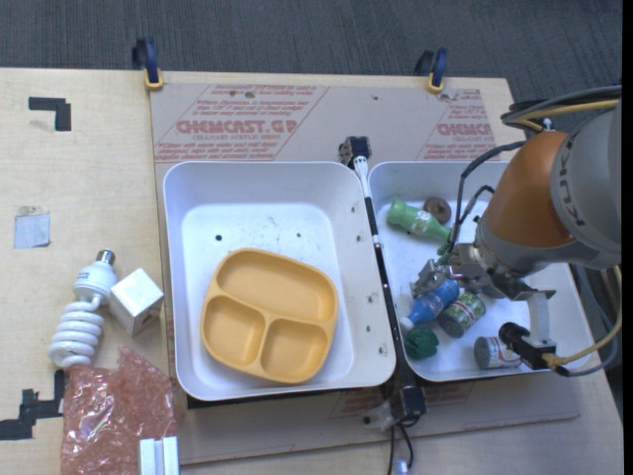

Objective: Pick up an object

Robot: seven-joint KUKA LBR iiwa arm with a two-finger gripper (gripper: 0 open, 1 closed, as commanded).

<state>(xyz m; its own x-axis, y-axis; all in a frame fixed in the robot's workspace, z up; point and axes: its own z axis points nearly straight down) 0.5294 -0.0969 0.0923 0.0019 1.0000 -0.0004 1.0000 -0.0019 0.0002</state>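
Grey arm with its orange band reaches in from the right, bent low over the right bin (391,265).

The gripper (432,280) sits down among the clutter there, just above a blue bottle (431,306); whether it grips anything cannot be told. Nearby lie a green bottle (415,219), a dark green lump (421,342) and a small can (463,315). The left bin (188,265) holds a yellow divided tray (269,315). Brown cardboard underlies both bins, with a spiral light bulb (81,315) on the bench to the left.
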